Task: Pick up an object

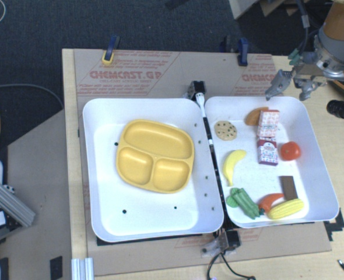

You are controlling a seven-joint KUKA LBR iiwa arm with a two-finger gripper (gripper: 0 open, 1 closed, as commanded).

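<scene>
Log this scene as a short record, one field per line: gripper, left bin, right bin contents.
gripper: open, holding nothing, above the far rim of the right bin
left bin: holds a yellow divided plate
right bin, far half: cookie, two small cartons, tomato
right bin, near half: banana, green vegetable, corn cob, brown block
</scene>
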